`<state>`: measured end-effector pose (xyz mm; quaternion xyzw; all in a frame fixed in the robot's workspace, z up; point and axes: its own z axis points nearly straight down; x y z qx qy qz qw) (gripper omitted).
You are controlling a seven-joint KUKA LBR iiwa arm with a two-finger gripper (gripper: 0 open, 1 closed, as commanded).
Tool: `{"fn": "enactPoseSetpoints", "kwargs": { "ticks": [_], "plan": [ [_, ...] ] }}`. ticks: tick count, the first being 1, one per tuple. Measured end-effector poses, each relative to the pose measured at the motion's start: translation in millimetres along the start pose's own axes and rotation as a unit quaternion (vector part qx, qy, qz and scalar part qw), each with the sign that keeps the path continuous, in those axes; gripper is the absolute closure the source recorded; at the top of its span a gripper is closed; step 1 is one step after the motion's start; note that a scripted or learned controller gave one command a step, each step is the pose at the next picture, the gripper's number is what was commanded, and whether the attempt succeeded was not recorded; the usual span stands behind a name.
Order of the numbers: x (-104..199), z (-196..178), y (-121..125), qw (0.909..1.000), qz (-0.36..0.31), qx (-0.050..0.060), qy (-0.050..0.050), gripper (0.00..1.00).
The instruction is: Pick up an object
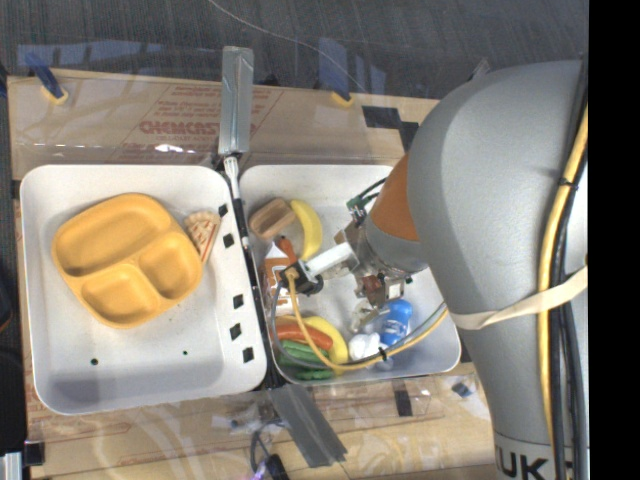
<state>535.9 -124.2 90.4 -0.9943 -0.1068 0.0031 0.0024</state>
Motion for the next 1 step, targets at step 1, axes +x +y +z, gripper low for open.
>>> {"fn": "enactPoseSetpoints", "kwargs": {
  "ticks": [1],
  "plan": [
    [31.8, -46.0, 6.2, 1.0, 0.003, -0.001, 0.003, 0.0]
  ]
}}
